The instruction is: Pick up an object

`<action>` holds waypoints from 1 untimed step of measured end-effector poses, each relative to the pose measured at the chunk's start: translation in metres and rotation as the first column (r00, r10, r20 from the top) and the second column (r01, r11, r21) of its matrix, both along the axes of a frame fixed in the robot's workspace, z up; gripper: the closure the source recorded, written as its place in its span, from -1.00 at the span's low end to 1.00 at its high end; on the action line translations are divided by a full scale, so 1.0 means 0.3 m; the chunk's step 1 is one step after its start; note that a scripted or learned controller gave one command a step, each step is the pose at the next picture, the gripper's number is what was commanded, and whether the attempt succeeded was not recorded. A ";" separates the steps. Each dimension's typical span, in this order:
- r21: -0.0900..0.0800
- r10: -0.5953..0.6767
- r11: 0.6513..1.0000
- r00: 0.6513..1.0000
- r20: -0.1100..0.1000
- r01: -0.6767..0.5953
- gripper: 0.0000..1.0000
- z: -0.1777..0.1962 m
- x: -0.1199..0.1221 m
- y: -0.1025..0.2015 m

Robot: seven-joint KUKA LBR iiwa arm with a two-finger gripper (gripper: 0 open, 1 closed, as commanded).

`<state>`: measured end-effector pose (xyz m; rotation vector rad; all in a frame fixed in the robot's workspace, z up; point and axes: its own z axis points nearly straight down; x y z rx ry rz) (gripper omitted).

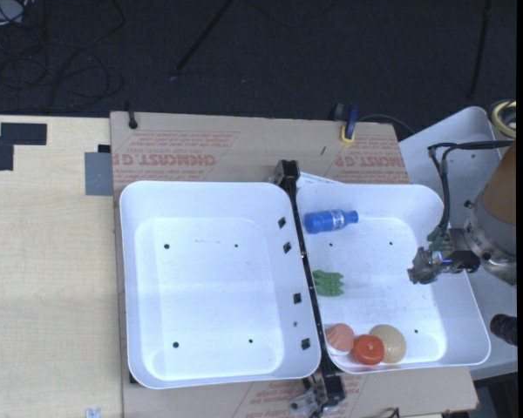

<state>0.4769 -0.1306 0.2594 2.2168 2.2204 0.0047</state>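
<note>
Nothing has been picked up yet, so the whole job is still left. Nearest the camera, at about 6 o'clock in the right bin [458, 342], sit a pink thing [338, 336], a red round thing [369, 349] and a tan round thing [390, 341], all close together. A bit farther, near 9 o'clock, lies a green toy [328, 283]. The gripper [424, 268] hangs at about 3 o'clock by the bin's wall, well apart from them; I cannot tell how wide it is, and I see nothing in it. Farthest, near 11 o'clock, lies a blue bottle [330, 221].
</note>
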 end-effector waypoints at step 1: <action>-0.001 -0.008 1.000 1.000 -0.008 0.008 1.00 -0.090 -0.008 -0.269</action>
